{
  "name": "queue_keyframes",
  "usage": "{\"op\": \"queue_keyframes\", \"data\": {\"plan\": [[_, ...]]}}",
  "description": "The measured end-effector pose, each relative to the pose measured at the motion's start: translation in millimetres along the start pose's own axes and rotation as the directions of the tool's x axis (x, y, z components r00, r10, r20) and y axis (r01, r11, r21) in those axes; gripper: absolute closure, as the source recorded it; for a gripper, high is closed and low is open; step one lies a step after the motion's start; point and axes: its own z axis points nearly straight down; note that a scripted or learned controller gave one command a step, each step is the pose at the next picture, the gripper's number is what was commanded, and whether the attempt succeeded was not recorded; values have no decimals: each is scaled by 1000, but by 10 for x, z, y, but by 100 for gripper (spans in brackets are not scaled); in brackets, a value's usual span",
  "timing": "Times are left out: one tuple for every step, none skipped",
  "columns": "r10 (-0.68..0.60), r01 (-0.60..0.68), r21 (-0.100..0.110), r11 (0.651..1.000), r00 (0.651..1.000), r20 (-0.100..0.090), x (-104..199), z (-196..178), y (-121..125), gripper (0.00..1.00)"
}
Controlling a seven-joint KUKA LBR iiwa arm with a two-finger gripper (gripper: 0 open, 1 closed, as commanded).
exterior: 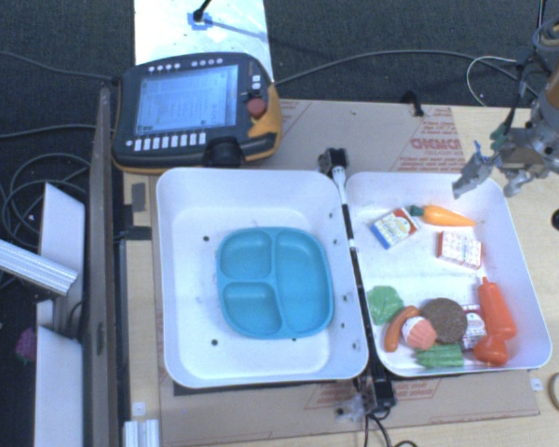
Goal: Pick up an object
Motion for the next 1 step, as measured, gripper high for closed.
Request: {"op": "queue_keyframes", "data": {"plan": [[2, -2, 2, 1000, 1000, -1, -165, 762, 253, 0]]}}
